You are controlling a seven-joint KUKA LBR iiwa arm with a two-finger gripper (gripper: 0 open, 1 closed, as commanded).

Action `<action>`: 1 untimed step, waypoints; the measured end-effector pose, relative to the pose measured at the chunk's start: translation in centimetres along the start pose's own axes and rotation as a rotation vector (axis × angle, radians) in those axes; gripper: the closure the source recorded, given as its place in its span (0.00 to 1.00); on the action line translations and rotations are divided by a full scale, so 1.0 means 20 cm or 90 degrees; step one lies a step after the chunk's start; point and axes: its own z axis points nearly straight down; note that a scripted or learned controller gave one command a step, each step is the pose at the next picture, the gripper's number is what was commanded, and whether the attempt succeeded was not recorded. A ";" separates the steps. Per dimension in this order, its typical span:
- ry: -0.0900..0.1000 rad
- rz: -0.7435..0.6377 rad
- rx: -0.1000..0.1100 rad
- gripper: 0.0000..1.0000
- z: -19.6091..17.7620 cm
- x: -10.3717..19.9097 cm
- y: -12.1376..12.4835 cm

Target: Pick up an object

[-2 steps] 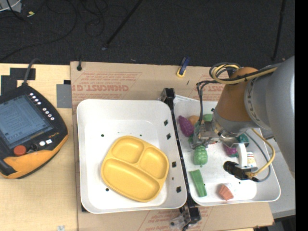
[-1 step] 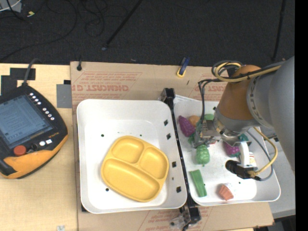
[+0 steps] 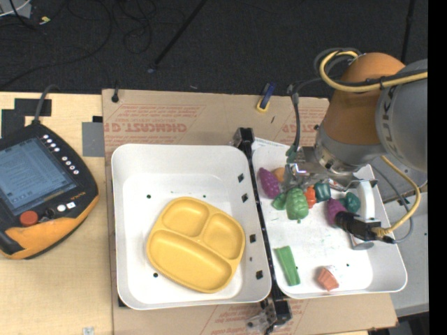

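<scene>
While reaching from the right, arm (image 3: pixel 363 110) hangs above right bin (image 3: pixel 377 274).

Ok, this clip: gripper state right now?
Gripper: down in the right bin among the small toys, just above the green toy; open or shut cannot be told, and no held object is visible.

A: Any writing to read here?
B: Red print on the cardboard sheet (image 3: pixel 174 117), upside down and mirrored, too garbled to read. The pendant screen (image 3: pixel 31 173) is blurred
</scene>
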 end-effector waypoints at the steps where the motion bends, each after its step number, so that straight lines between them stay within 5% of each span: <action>1: -0.004 0.007 0.001 1.00 -0.46 -0.32 -0.20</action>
